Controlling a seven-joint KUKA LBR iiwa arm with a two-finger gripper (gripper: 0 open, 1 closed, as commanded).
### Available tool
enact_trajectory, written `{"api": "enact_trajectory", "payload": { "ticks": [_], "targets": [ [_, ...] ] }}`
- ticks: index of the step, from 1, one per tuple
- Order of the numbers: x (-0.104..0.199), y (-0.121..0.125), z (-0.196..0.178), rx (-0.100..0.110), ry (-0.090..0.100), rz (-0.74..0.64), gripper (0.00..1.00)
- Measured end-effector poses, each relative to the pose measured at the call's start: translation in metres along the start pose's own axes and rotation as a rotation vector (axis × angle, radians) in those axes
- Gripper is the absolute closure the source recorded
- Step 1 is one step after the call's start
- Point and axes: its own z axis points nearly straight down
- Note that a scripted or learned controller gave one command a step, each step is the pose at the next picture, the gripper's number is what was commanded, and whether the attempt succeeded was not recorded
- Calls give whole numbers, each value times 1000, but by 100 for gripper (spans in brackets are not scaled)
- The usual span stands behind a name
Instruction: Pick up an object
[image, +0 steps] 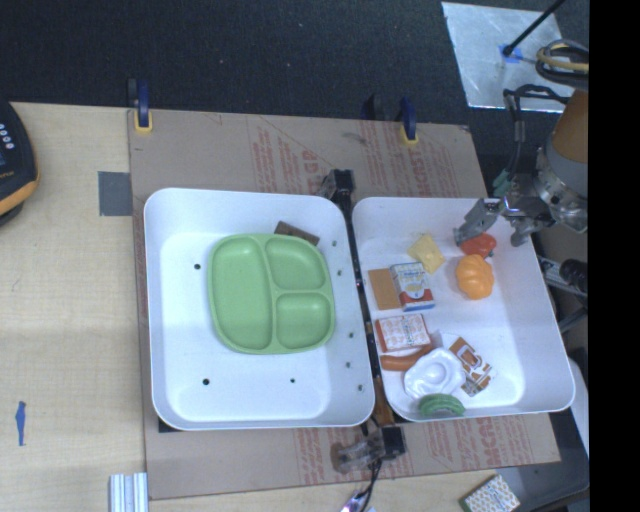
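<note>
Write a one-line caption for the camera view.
Gripper over the right bin, at a red toy; green plate in left bin.

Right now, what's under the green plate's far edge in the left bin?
A dark brown flat piece pokes out from behind the green plate at its far right edge. Most of it is covered, so I can't identify it.

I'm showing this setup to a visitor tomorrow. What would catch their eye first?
Most likely the green divided plate, alone in the middle of the left bin. Next, the right bin with its clutter of small food items, where the gripper sits near the far edge just above an orange fruit.
</note>
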Motion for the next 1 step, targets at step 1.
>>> {"api": "enact_trajectory", "payload": {
  "ticks": [1],
  "targets": [
    [-46,55,82,2,-3,0,0]
  ]
}}
